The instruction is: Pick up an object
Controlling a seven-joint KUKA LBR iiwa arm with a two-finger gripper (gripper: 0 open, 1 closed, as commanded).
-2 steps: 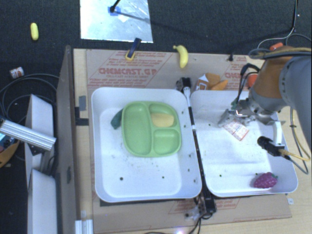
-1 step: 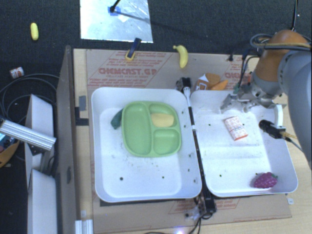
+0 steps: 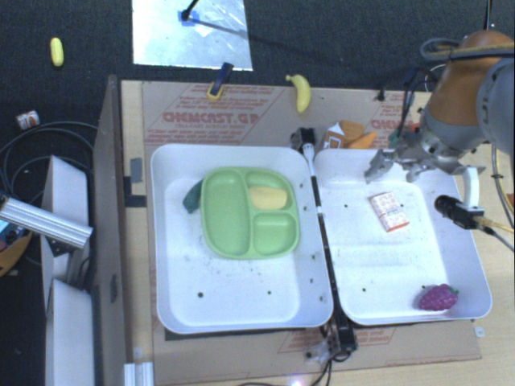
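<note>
Approach step, by my reading: the claw hung over the far edge of the right-hand shallow white plastic bin, its two fingers spread apart with nothing between them, so no pick had been made. Nearest candidate was the small flat white carton with red print, lying on the bin floor just beside the claw, on the side nearer the camera and clear of the fingers. A purple raspberry-shaped toy sat well apart, in the bin's near right corner. The left-hand white bin held a green three-compartment plastic tray with a pale yellow lump in its far right compartment. Next move, as judged: shift the claw toward the camera until centred over the carton, descend with fingers straddling its narrow sides, then close. Carton lay flat, so a shallow grip risked slipping off.
</note>
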